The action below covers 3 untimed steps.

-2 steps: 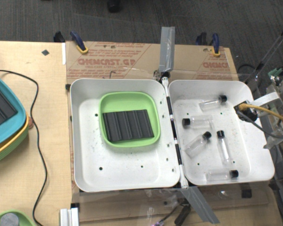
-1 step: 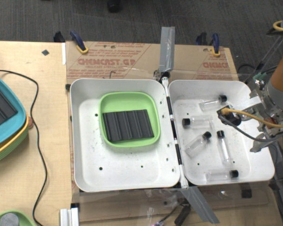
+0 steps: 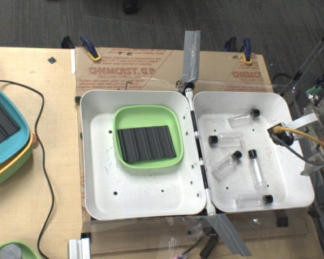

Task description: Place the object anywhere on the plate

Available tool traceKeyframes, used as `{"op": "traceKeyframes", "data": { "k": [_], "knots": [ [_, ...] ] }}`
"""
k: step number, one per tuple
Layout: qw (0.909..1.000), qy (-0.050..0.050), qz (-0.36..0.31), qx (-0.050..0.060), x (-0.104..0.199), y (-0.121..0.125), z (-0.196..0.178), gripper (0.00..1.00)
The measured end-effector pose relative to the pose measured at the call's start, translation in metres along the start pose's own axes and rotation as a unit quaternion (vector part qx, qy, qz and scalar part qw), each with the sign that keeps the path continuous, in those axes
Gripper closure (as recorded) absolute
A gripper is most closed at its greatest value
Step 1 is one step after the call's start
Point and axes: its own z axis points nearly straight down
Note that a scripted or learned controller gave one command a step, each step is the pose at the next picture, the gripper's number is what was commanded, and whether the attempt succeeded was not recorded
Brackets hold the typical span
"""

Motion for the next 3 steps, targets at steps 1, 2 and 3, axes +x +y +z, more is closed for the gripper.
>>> {"op": "traceKeyframes", "data": {
  "k": [1, 2, 3],
  "knots": [
    [1.0000, 0.001, -0.002, 0.000, 0.010, -0.048, 0.035, 0.00],
    [1.0000, 0.001, 0.000, -0.001, -0.001, 0.006, 0.021, 0.00],
    [1.0000, 0.000, -0.002, 0.000, 0.005, -0.024, 0.032, 0.00]
  ]
}}
